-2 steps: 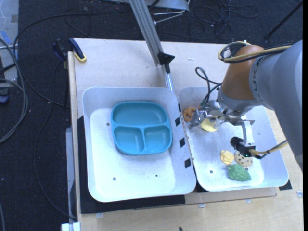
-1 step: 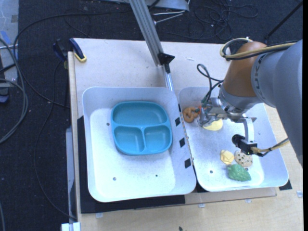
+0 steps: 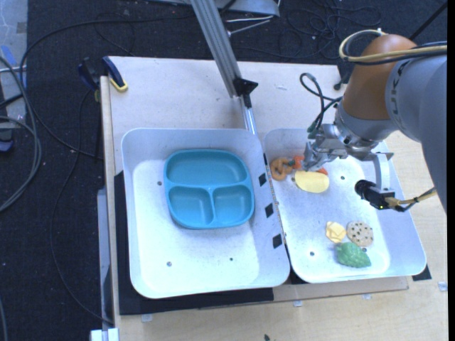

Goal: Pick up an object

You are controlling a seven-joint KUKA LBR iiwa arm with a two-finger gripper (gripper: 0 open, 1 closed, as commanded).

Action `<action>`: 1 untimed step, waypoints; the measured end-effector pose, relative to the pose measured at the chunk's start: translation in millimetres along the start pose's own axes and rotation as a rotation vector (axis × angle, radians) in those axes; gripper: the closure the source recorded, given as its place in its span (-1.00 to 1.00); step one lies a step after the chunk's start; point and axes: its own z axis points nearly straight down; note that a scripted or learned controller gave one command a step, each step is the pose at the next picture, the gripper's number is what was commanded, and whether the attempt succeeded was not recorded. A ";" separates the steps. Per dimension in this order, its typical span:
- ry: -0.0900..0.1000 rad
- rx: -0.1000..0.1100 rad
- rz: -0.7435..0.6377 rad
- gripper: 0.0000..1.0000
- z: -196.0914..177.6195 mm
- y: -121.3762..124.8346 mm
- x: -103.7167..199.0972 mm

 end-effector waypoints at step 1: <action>0.000 0.000 0.002 1.00 -46.0 -3.4 -5.4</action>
